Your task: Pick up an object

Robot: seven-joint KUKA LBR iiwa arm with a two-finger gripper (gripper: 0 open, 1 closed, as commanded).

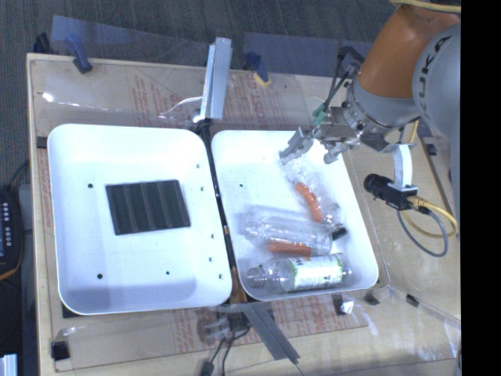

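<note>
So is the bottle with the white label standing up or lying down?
Lying down. The bottle rests on its side along the near edge of the right bin, its neck pointing toward the left bin.

Left bin: dark panel at centre.
Right bin: bottle near edge; bagged items behind it.
Gripper: over right bin's far side.

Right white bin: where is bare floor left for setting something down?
In the right white bin, bare floor runs along the divider wall and far-left corner. Crowded: clear plastic bottle with pale label at the near wall, clear packets with orange items mid-right, below the two-finger gripper.
</note>
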